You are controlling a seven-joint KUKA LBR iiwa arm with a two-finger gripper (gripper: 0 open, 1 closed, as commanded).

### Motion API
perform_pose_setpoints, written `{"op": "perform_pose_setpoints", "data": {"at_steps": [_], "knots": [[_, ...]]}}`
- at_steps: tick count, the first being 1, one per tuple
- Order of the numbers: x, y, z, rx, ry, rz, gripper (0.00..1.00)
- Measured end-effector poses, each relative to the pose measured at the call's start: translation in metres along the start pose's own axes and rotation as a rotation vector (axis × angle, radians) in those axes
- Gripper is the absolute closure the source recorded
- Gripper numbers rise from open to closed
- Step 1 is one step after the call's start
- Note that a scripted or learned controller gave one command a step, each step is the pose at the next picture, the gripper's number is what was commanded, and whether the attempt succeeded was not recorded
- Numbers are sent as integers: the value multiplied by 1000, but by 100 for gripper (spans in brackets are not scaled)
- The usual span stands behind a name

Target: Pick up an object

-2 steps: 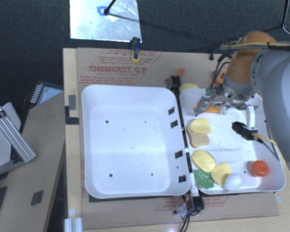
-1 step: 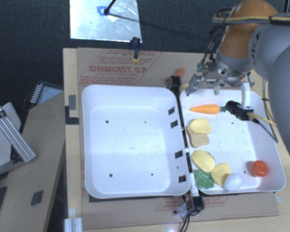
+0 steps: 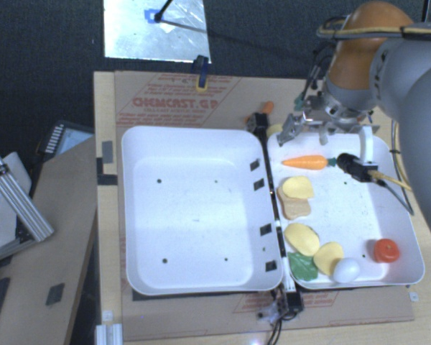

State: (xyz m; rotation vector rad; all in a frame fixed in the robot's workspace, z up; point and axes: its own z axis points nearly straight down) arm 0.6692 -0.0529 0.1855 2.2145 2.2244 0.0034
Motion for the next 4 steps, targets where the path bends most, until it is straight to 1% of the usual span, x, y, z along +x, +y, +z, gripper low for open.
{"op": "perform_pose_setpoints", "data": {"at_steps": [4], "knots": [[0,0,0,0,0,0,0]]}}
